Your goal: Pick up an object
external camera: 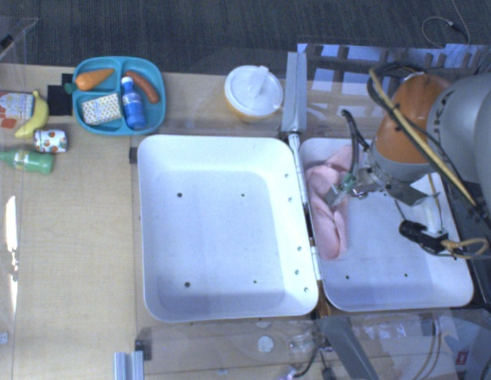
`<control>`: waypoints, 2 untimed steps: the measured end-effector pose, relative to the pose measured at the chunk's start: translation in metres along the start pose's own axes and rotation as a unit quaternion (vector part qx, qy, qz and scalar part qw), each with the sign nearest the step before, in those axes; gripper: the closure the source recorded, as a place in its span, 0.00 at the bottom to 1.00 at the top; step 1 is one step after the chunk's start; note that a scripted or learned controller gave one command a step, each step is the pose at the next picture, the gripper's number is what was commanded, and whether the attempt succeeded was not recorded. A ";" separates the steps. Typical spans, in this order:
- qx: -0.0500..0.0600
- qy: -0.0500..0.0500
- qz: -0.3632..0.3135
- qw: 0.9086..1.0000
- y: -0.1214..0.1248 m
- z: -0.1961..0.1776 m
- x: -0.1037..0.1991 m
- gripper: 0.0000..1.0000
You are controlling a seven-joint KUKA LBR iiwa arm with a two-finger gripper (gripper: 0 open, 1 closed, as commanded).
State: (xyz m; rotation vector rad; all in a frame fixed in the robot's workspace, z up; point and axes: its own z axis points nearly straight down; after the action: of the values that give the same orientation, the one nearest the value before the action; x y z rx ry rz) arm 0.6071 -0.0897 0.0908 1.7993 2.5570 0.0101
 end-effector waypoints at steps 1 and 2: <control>0.001 0.001 -0.038 0.999 0.044 0.002 -0.017 0.00; 0.001 0.001 -0.038 0.999 0.044 0.002 -0.017 0.00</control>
State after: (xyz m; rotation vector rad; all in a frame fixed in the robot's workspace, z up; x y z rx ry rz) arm 0.6545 -0.0904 0.0899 1.7012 2.6269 0.0082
